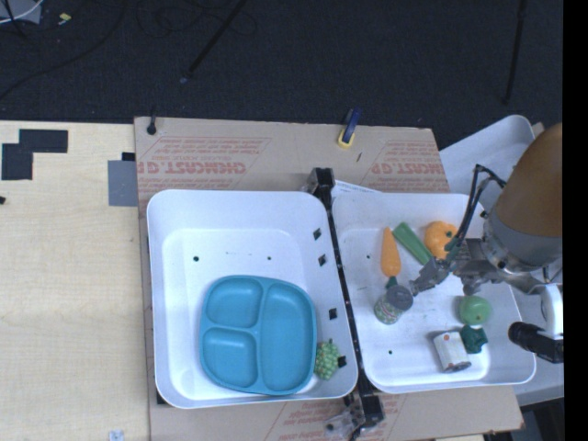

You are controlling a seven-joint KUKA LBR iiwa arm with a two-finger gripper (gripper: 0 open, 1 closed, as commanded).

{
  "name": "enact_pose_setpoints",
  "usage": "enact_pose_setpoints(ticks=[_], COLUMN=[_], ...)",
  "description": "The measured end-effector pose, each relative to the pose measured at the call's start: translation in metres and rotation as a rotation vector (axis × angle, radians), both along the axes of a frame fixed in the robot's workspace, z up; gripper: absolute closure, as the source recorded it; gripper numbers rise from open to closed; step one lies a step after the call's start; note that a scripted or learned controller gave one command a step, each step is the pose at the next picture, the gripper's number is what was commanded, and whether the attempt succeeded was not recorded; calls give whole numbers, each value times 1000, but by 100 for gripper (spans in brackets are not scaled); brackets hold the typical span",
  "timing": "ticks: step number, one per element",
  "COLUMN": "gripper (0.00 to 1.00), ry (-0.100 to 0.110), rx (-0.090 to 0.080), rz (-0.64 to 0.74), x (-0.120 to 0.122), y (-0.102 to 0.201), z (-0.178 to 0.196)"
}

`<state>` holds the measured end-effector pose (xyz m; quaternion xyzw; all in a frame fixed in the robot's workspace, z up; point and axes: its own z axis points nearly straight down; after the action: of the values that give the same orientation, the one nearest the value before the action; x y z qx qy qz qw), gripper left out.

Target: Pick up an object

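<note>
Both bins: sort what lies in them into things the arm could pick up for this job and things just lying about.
For the job, near the pincer in the right bin:
- small can
- carrot
- green stick
- orange fruit
- green apple
- white box

Lying about, in the left bin:
- blue divided plate
- green grapes

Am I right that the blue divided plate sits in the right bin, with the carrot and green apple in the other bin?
Not quite. The camera view shows the blue divided plate in the left bin, with a small green bunch beside it. The carrot and green apple lie in the right bin, where the gripper is.
</note>
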<state>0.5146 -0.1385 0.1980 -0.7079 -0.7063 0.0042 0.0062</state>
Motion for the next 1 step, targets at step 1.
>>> enact_pose_setpoints(ticks=[1], gripper=[0], ry=[-13], rx=[-2], rz=[2], x=[3], y=[0], z=[6])
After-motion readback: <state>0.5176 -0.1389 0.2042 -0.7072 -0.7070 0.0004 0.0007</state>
